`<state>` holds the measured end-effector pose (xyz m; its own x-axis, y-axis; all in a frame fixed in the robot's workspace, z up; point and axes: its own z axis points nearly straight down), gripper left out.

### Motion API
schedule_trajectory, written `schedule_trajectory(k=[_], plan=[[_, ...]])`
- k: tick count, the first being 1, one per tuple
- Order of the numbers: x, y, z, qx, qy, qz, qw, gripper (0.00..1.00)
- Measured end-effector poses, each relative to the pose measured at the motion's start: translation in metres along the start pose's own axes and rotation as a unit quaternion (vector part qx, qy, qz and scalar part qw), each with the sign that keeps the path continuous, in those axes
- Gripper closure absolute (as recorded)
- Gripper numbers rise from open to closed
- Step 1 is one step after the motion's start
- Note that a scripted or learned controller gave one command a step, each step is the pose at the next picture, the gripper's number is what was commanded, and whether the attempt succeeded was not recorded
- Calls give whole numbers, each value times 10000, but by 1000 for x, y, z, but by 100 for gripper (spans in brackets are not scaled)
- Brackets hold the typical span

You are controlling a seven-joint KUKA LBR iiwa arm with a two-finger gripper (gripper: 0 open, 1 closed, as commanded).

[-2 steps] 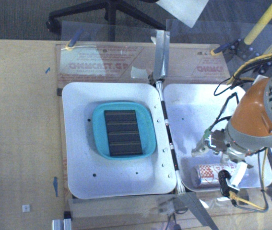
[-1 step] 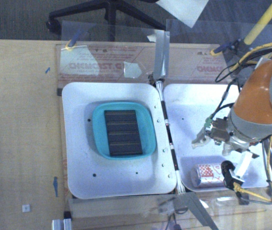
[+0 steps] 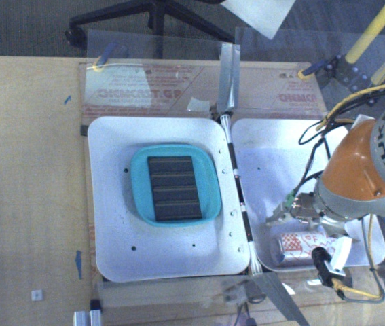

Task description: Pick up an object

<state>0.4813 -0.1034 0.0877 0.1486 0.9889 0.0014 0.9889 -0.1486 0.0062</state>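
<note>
Starting at the left, a bare wooden bench (image 3: 22, 182) extends well to the left of the teal tray (image 3: 140, 175), the reference object for all positions given below. A shallow white left bin (image 3: 111, 236) encloses the tray on every side, with the tray resting near its centre. A dark rectangular block (image 3: 174, 187) with crosswise ridges lies flat on the tray, inside its raised rim. Behind the tray, a sheet of cardboard (image 3: 144, 90) printed with red lettering lies on the bench.

To the right of the tray, across the seam between the two containers, sits the right bin (image 3: 267, 161), also shallow and white. The task's object, a packet (image 3: 297, 244), lies well to the right of the tray and slightly nearer the front, against the front wall of the right bin. It is roughly rectangular, white with a dense red pattern, and its right end is partly hidden by robot hardware. The gripper (image 3: 299, 216) hangs just above the packet in the view. It cannot be told whether it is open or closed, or whether it touches the packet. Farthest right of the tray is the arm (image 3: 355, 172), with its orange band.
</note>
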Motion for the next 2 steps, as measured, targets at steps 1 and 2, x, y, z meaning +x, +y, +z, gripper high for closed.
schedule_trajectory(k=[1, 2], plan=[[-92, 12, -38, 27, -19, 1083, 9941, 0], [-22, 9, -54, 35, -16, 1491, 9888, 0]])
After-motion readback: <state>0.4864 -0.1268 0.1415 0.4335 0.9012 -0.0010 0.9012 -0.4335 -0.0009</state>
